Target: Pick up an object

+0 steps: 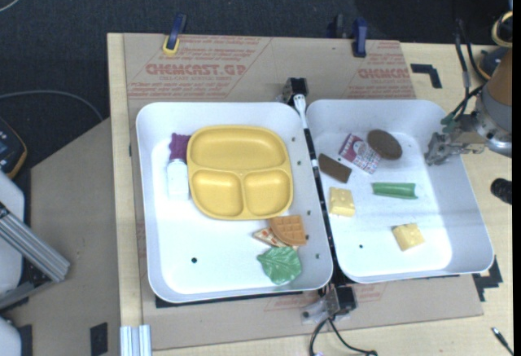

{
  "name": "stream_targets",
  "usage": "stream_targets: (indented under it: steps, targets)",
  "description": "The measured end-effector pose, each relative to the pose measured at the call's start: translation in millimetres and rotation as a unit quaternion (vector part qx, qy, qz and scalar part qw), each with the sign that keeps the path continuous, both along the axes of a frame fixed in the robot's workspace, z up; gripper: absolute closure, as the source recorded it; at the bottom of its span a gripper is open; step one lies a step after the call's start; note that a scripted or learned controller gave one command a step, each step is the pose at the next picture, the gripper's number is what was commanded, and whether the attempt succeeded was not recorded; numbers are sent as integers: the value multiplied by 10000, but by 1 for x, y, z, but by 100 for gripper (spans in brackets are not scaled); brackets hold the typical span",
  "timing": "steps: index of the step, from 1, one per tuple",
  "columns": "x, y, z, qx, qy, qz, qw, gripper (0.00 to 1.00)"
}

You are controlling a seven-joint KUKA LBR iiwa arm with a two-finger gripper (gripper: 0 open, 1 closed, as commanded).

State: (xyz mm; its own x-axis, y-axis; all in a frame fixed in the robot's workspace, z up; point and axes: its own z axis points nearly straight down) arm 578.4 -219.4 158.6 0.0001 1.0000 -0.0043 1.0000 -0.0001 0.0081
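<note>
1. Nearest the camera, at the front of the left bin, a green leaf-shaped piece and a waffle-like brown piece lie touching, just below a yellow divided plate.
2. In the right bin, toward its front, a yellow block and a second pale yellow block lie flat and apart from each other.
3. Further back sit a green stick, a flat brown slab, a red-and-white packet and a dark brown oval; packet and oval touch.
4. All these things rest on the bin floors, so by my reading nothing has been lifted and the pick is wholly ahead.
5. The pincer hangs at the right bin's far right edge, near the oval but not touching it. I cannot tell from here how it is set, and nothing appears held in it.
6. Left to do, I judge: settle on one piece, descend, grip, raise.
</note>
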Motion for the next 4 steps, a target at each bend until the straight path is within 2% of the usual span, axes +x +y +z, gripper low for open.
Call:
stream_targets:
  steps: [1, 2, 3, 4]
  targets:
    - [0, 10, 56, 6, 4, 8, 10000, 100]
    - [1, 10, 67, 9, 14, 5, 10000, 100]
    - [-13, 53, 67, 33, 56, 17, 10000, 100]
    - [-40, 94, 58, 35, 63, 14, 10000, 100]
